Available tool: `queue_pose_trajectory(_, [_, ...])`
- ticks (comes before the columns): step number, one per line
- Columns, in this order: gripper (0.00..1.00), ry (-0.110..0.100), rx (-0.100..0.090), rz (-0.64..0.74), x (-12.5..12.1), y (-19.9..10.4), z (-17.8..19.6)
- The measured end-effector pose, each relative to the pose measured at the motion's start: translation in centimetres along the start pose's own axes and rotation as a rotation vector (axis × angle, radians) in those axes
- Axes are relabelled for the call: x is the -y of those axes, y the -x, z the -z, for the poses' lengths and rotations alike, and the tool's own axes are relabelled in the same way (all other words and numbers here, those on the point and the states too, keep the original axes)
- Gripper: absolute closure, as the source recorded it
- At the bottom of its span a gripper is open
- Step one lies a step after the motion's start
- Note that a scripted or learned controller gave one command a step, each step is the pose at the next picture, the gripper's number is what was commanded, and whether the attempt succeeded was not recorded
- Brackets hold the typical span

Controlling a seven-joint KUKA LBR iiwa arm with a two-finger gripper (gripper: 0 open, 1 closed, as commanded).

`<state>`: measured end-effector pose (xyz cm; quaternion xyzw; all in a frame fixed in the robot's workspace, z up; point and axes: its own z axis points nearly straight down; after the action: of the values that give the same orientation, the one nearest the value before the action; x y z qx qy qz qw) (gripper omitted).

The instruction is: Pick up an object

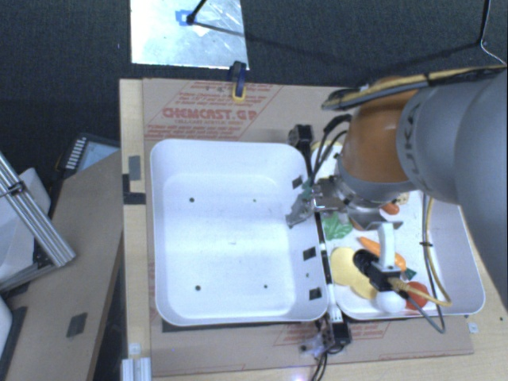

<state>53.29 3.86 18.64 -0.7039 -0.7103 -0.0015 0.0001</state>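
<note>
The arm (452,133) covers most of the right bin (459,254), just right of the gripper (304,209). A green thing (337,228) beside the gripper and a red scrap (390,209) farther right are half hidden

Bench (132,244) under a printed cardboard sheet (210,105), with a clamp (238,82) at its far edge. Left bin (230,240) and right bin (460,248) rest side by side on the sheet.

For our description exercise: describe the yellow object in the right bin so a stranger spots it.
Find the right shallow white bin, under the grey arm. By its left wall lies a flat, rounded yellow object; its neighbours are a green piece and a white ball.
</note>
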Motion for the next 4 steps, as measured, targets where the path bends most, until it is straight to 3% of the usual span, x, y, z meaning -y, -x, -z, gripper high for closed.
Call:
queue_pose_trajectory(1, [0.00,0.003,-0.002,0.005,3.4,-10.7,5.4])
queue_pose_trajectory(2, [0.00,-0.014,0.004,-0.002,3.8,-14.8,-10.2])
queue_pose_trajectory(3, [1.00,-0.004,0.002,-0.007,3.5,-14.6,-8.4])
queue_pose_trajectory(4, [1.00,0.007,-0.002,-0.001,-0.4,-19.6,-0.6])
